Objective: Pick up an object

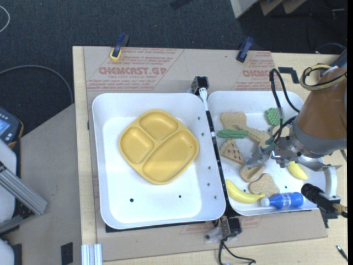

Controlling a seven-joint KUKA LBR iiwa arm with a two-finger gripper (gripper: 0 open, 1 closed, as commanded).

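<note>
Reaching in from the right, the arm [325, 115] sat over the right bin [234, 99], grey w/ the orange band above the wrist. Its gripper [259, 156] was down low among the clutter near the bin's middle. Fingers looked slightly parted, tips close to a tan bread-like piece [251, 173], but nothing was visibly pinched between them, so no grip confirmed.

Right bin contents, approx: a tan toast-shaped piece [233, 120] toward the back, a green bean pod [231, 133] lying across just in front of it, a reddish waffle-like wedge [230, 150] nearer the centre divider. A green leafy item [272, 116] sat at the back, next to the arm. At the front lay a yellow banana [240, 192], curved, w/ another tan bread piece [263, 186] touching it just behind. A blue bottle w/ white cap [282, 200] lay on its side along the front wall, right of the banana. A second small yellow piece [298, 171] showed under the wrist, partly hidden; couldn't tell what it was.

Left bin [110, 197] held one yellow divided plate [159, 146], three compartments, flat, roughly centred, turned at an angle to the bin walls.

Both bins rested side by side on a cardboard sheet [138, 70] w/ red print, held by a clamp w/ yellow tip [117, 48] and a blue clamp [244, 49] at the back edge. Black cables [278, 87] looped by the arm.
</note>
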